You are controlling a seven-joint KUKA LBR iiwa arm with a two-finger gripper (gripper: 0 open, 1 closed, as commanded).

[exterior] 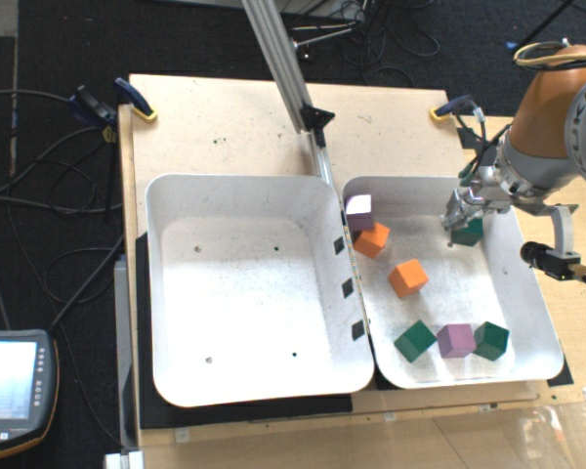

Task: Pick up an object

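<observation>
The gripper (461,225) is sitting low in the right bin (527,291), its fingers clamping a dark green block (468,231) between them.

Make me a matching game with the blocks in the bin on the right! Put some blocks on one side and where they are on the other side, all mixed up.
Blocks:
1. white block
2. purple block
3. the more central orange block
4. green block at the gripper

Places:
A. between two green blocks near the front edge
B. by the bin's far wall, under the arm's tip
C. at the divider, in the far left corner
D. around the middle of the bin

Pairs: 1-C, 2-A, 3-D, 4-B
</observation>
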